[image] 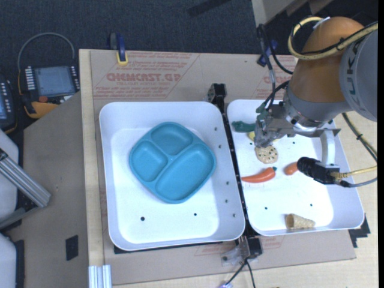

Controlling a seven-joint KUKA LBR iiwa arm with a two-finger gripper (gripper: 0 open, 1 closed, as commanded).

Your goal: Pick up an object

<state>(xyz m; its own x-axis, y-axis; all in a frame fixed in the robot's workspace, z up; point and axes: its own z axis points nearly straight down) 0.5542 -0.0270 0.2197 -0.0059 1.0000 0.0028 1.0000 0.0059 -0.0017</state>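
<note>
My gripper (264, 138) hangs over the upper left part of the right bin (342, 212). Directly below its tip lies a round speckled cookie (267, 155); whether the two touch I cannot tell. A red-orange chili-shaped toy (258, 176) lies just in front of the cookie. A small orange piece (290, 168) sits to the right of it. A green item (242, 126) lies left of the gripper, near the bin's back left corner. A tan wedge (299, 222) rests by the bin's front rim.
The left bin (120, 221) holds a blue divided plate (173, 161) at its middle. A black cable fitting (315, 170) hangs from the arm over the right bin's right side. The arm's grey and orange body (327, 59) covers the right bin's back edge.
</note>
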